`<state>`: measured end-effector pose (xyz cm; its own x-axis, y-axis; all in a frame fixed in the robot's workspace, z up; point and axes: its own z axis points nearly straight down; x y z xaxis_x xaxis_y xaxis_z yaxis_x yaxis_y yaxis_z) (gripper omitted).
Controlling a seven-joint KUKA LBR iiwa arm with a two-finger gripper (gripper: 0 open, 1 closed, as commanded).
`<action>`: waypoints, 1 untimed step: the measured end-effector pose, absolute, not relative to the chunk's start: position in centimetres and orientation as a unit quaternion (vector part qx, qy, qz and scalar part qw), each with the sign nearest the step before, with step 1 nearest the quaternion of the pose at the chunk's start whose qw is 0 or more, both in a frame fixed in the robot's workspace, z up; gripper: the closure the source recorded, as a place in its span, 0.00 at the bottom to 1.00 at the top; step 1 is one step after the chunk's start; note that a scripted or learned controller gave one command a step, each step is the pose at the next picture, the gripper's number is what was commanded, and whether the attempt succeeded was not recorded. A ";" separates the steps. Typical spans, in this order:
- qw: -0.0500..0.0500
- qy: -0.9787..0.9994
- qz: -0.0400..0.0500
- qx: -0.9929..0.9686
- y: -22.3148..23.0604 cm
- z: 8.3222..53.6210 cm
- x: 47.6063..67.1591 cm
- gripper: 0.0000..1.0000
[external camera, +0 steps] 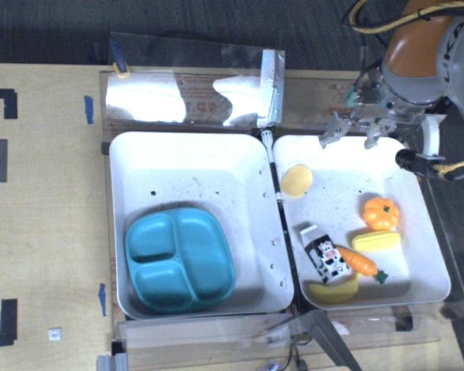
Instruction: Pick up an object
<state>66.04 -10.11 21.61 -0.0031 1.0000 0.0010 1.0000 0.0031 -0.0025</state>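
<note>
My gripper point(353, 133) hangs over the far edge of the right bin point(429, 230), its two fingers spread open with nothing between them. Below it in that bin lie a pale yellow round piece point(297, 181) at the far left, an orange pumpkin point(380, 212), a yellow corn cob point(376, 241), a carrot point(357, 261), a black-and-white cow toy point(325, 255) and a banana point(332, 291) at the near edge. The gripper is well apart from all of them.
The left bin point(139, 161) holds a blue divided plate point(179, 260) in its near half. A clear upright panel point(193, 91) stands behind the left bin. The arm's body and yellow cables point(379, 2) fill the upper right corner.
</note>
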 end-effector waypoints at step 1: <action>-0.004 -0.703 -0.003 -0.711 -8.7 32.9 66.9 0.00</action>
